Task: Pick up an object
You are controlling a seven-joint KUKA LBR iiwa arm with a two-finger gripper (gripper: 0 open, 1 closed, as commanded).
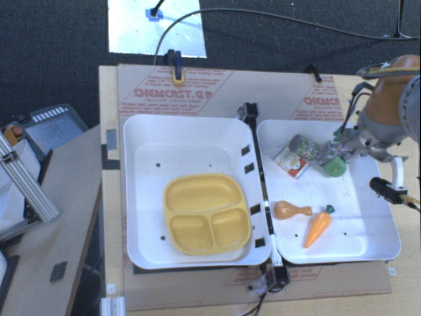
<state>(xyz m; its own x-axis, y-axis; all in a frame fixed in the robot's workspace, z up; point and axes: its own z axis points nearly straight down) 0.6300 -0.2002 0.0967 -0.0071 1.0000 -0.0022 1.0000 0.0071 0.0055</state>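
Note:
In the right bin (378, 242) lie a small printed carton (294, 159), a green round object (333, 168), a tan drumstick-shaped toy (291, 209) and an orange carrot (318, 227). My gripper (337, 153) reaches in from the right and sits low at the bin's upper right, directly over the green object and just right of the carton. The wrist hides the fingertips. The left bin (141, 176) bears a yellow divided plate (206, 213).
Cardboard (217, 91) lies under both bins. A black clip strip (256, 176) runs between the bins. A cable (388, 189) and black fitting hang off the arm over the right bin's right rim. A grey device (49, 130) sits left of the bench.

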